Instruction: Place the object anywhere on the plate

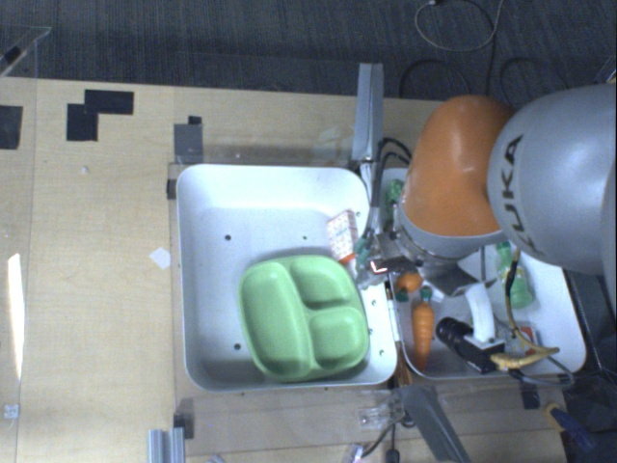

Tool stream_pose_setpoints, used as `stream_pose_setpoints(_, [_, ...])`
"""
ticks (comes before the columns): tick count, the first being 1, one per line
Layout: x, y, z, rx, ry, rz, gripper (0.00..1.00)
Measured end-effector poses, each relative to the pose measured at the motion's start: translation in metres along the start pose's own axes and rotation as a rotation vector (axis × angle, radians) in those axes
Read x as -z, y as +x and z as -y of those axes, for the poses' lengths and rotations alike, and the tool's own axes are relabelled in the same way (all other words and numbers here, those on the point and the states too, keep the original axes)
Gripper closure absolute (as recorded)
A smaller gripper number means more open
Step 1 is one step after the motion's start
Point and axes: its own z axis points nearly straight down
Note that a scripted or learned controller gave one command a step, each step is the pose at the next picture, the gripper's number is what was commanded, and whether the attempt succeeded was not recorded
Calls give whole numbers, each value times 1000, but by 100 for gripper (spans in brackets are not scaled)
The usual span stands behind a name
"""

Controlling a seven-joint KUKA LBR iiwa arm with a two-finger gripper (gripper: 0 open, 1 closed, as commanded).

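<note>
Right now you are watching the carry step: nearest you, the green plate point(304, 314) is lying in the left bin point(207, 258); past its far right corner the pincer point(371, 261) is hovering, its grip unreadable, a small patterned packet point(340, 233) beside it. Next calls for lowering over the plate.

A green plate point(304, 314) lies in the left bin point(207, 258); a carrot point(422, 324) in the right.
</note>
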Motion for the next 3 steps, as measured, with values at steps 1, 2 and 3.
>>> stream_pose_setpoints(1, [-19, 99, -23, -43, 3, 0, 100])
stream_pose_setpoints(2, [24, 69, -17, 29, 1, 0, 100])
stream_pose_setpoints(3, [40, 107, -111, 60, 1, 1, 100])
